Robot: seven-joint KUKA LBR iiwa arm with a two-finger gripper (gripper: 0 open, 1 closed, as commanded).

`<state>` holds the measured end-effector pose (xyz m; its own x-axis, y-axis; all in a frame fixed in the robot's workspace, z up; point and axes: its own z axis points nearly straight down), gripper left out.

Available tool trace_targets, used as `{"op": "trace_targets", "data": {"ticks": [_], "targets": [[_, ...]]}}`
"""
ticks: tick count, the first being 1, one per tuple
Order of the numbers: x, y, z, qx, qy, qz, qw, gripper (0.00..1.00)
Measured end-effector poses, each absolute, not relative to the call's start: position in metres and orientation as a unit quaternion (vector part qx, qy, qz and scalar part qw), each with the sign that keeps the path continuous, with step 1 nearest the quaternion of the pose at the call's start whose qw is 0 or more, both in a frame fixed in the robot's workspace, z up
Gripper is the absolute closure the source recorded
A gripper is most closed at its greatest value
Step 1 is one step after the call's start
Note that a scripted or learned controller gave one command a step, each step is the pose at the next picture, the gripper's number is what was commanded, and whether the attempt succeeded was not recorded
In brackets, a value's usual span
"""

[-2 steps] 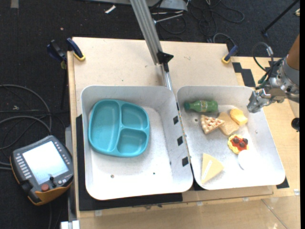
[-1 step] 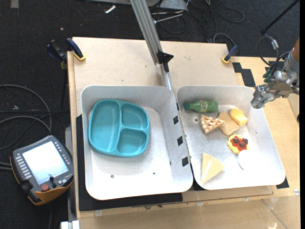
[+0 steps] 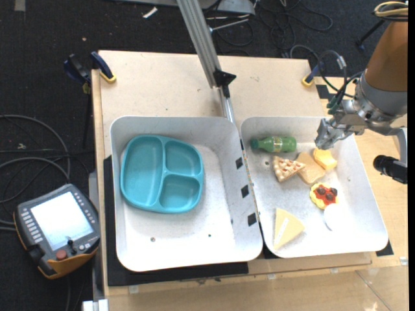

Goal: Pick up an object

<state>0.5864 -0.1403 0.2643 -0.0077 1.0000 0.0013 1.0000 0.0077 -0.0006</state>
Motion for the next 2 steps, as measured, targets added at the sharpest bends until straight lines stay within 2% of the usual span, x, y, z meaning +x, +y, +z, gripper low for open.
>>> {"op": "trace_targets", "data": {"ticks": [1,2], "targets": [[0.592,-0.091,0.253,-0.704,-0.710,-0.0002,0.001,1.00],[0.586,-0.042,0.258,-0.704,-0.710,-0.0005,0.001,1.00]]}}
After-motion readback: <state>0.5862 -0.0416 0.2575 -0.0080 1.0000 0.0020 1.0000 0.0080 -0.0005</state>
